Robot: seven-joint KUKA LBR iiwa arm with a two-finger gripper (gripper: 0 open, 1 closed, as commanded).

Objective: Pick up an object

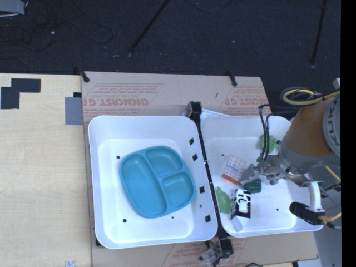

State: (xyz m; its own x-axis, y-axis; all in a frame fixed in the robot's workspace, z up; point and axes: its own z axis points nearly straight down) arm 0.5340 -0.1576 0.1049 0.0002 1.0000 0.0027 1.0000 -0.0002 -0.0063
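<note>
Lay at the right white bin's (278, 220) near side: black-and-white printed packet (243, 201), beside a green flat scrap (223, 199). Hovered just above them, gripper (251, 178), finger state impossible to tell. Sat in left white bin (105, 149): blue divided plastic tray (157, 180).

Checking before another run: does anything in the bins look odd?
Nothing stands out. A blue divided plate lies flat in the left bin; small items sit loosely near the gripper in the right bin.
</note>
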